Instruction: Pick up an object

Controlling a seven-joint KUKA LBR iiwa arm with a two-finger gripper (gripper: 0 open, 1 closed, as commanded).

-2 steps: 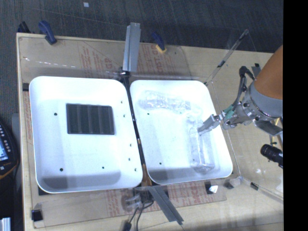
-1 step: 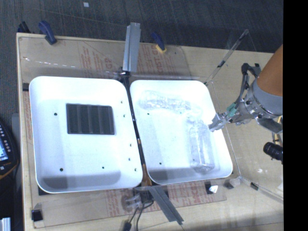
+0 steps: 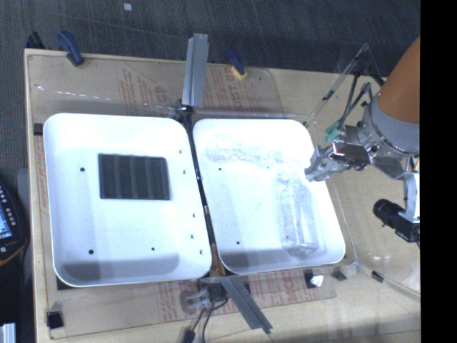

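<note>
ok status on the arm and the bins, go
End effector at right bin's right rim, nothing seen in it. Clear bottle lying in right bin, another clear item near its top. Dark grille in left bin.

Honestly nothing here is readable. The tabletop [image 3: 114,84] has reddish printed lettering running diagonally across it, at about 11 o'clock and again along the 6 o'clock edge, but it's way too faint and small to make out.
</note>
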